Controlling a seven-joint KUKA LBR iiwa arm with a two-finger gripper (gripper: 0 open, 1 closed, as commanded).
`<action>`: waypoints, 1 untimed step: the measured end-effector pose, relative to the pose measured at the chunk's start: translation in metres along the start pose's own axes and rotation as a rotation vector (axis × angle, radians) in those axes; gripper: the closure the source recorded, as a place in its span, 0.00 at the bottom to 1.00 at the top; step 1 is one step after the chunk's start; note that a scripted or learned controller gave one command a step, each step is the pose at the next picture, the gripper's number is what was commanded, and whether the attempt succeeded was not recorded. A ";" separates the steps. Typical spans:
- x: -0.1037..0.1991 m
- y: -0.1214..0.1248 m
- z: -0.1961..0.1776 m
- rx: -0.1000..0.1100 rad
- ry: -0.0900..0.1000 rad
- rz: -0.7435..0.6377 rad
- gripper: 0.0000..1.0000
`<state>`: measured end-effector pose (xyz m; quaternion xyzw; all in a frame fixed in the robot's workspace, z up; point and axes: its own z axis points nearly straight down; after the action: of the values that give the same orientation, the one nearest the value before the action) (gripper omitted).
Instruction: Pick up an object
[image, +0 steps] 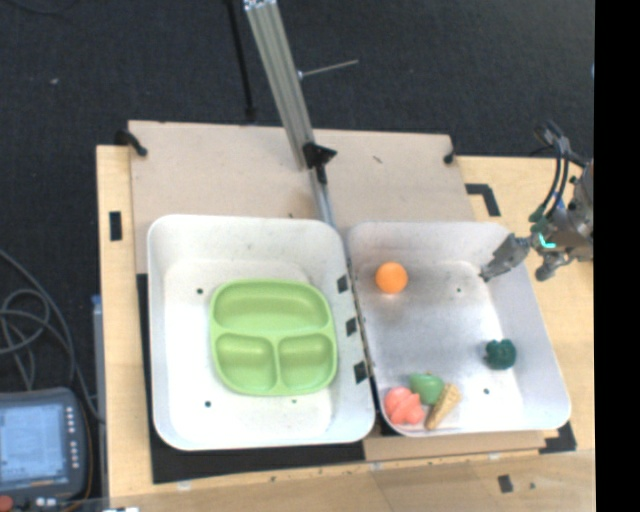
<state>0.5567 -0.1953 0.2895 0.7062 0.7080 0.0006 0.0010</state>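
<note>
The green divided plate (271, 336) lies in the left bin (180, 250); in the right bin (520, 330) an orange ball (391, 277) sits near the top left, well apart from the end effector (522, 259) at the bin's upper right rim; its fingers spread wide, holding nothing; a dark green object (500, 352) lies below it.
</note>
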 end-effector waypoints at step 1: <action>0.004 -0.003 0.061 0.006 0.000 0.002 0.00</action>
<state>0.5537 -0.1913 0.2283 0.7070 0.7073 -0.0015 -0.0012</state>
